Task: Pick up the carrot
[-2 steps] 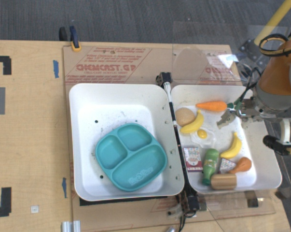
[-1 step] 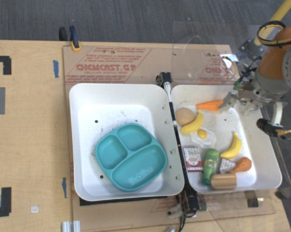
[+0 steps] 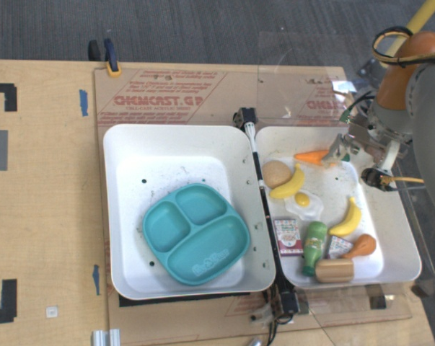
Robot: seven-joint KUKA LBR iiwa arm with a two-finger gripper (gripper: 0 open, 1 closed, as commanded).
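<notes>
1. The small orange tapered plastic carrot (image 3: 311, 157) lies on its side at the far end of the right shallow white bin (image 3: 405, 236), its length running across the bin with the thicker end toward the arm.
2. The grey two-finger gripper (image 3: 345, 148) sits at the carrot's right end, right beside it or touching — the slant of the view does not let me tell which. I also cannot tell how far it is open, or whether it has hold of anything.
3. The carrot looks like a hollow toy: probably very light, stiff rather than soft, with a smooth skin that could slip or squirt out under a pinch near the narrow tip.
4. The best hold, in my judgement, is across the thick half of the body, fingers on either long side — there the taper is least and the grip most stable.
5. The tan rounded toy potato (image 3: 277, 173) and the nearer of two yellow plastic bananas (image 3: 289, 184) lie just in front of the carrot, so a finger coming down on the near side has little room.
6. The teal three-compartment plastic plate (image 3: 195, 233) rests in the left white bin (image 3: 123, 193), well apart from this work.
</notes>
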